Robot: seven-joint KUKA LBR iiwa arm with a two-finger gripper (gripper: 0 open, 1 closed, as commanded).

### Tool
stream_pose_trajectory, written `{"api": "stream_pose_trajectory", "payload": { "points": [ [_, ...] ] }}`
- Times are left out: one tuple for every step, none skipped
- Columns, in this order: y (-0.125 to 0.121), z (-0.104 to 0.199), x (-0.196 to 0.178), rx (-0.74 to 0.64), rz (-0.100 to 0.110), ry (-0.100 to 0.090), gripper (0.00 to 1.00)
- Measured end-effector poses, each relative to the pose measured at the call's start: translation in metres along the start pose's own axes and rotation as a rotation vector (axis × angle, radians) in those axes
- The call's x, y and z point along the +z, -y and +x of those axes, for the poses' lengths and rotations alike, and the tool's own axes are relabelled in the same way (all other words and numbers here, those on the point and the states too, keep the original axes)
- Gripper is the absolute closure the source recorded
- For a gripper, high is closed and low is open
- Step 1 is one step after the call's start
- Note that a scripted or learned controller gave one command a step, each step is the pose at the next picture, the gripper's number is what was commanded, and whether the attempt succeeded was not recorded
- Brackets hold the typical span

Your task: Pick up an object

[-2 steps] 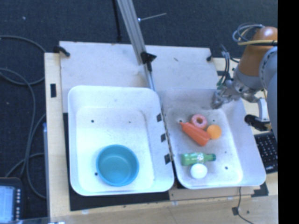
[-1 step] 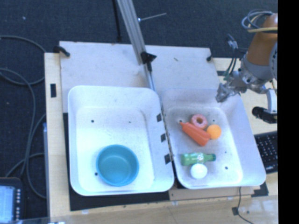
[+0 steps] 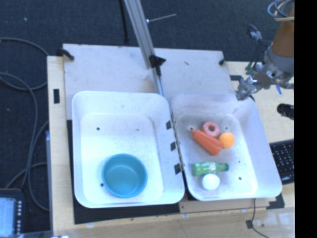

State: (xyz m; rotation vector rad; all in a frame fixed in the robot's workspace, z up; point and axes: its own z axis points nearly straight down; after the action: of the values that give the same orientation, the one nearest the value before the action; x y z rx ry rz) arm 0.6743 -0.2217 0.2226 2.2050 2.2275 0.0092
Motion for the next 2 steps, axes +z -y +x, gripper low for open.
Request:
{"api": "stream_pose_trajectory", "payload": {
  "points": [
    [-0.007, -0.003, -0.049, 0.000, -0.001, 0.001, 1.00],
    [-0.003, 0.054, -0.040, 0.002, 0.008, -0.002, 1.00]
  ]
}}
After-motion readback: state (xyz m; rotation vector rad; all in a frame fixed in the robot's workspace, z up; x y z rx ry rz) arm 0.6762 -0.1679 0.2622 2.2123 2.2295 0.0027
